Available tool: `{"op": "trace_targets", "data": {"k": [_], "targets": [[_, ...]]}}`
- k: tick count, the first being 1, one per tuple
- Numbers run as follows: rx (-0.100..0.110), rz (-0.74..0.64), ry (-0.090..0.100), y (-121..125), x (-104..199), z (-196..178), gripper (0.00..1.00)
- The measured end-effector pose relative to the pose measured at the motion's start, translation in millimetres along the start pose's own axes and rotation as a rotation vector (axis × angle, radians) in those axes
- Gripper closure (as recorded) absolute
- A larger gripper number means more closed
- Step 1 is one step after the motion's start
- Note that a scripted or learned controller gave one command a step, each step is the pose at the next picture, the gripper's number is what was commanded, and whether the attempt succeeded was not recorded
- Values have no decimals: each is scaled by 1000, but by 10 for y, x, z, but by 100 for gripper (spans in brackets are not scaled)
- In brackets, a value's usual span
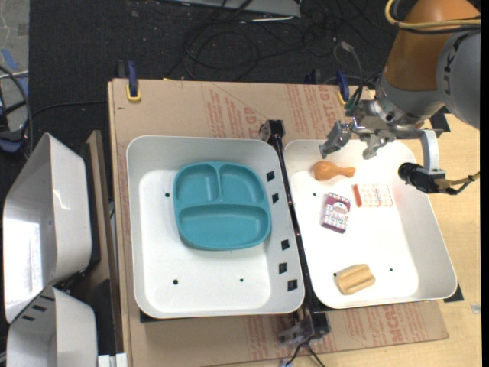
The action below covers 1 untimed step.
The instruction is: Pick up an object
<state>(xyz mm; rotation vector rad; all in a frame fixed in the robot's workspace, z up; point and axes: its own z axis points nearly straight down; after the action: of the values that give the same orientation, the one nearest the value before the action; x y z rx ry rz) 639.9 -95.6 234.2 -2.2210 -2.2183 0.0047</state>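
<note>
**Fingers spread over back of right bin, nothing held yet**

Fingers [335, 140] are spread apart w/ nothing between them; gripper [354, 142] hangs over the right bin [428, 243] at its 12 o'clock edge, tilted down toward the contents. Arm [428, 44] comes in from 2 o'clock, which fits a reach to the far end of that bin.

Candidate things all lie in the right bin. Orange pear-shaped toy [333, 170] is nearest, just below the left finger, at approx 11 o'clock in the bin. White card w/ red print [374, 196] lies flat toward centre. Small purple box [336, 212] sits at 9 o'clock of centre. Tan bread-like block [355, 278] lies at 6 o'clock, well apart from the rest.

Left bin [153, 281] holds a teal divided plate [222, 206], flat and wide, prob. a poor fit for a two-finger pinch.

Judgement: pre-grasp stage, task barely begun. Spread stance suits dropping around the orange toy; its rounded body could roll or squirt out if the close is off-centre. Both bins rest on the cardboard-covered tabletop [199, 105].
</note>
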Motion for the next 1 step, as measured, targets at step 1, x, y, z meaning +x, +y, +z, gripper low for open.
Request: {"op": "trace_targets", "data": {"k": [1], "targets": [[3, 1, 1, -37, -12, 641, 0]]}}
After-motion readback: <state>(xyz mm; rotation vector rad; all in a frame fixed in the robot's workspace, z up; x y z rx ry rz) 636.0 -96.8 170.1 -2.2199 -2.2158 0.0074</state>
